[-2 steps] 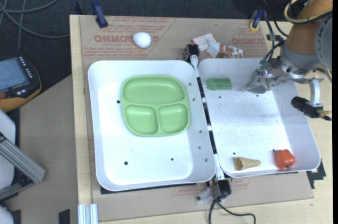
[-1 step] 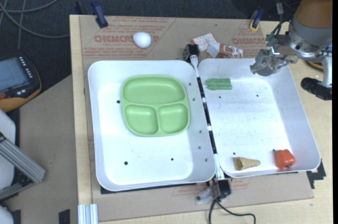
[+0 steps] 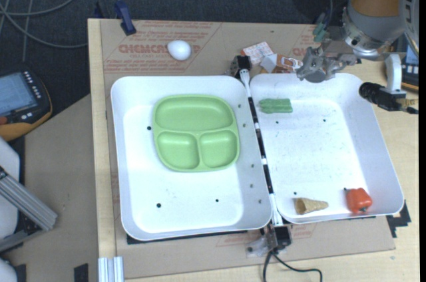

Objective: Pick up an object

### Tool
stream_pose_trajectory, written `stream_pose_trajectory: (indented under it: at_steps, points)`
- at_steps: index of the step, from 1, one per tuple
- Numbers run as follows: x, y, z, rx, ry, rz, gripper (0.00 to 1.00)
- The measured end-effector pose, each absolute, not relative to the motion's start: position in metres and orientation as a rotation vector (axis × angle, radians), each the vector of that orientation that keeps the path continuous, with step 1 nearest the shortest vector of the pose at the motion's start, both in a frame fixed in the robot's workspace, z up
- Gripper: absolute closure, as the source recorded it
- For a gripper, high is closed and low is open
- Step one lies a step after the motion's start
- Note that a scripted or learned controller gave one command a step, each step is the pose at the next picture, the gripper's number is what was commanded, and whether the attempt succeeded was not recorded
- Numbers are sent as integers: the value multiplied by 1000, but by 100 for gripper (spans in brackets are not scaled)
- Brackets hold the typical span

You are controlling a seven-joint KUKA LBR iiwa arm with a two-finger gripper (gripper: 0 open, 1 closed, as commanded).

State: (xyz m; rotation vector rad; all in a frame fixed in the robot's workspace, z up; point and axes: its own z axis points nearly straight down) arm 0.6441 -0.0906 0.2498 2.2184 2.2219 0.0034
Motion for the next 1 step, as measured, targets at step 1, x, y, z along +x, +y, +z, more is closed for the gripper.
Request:
stream_pose_trajectory:
  at_steps: [1]
  points:
    - [602,-86,245,2223,2222,-2,100]
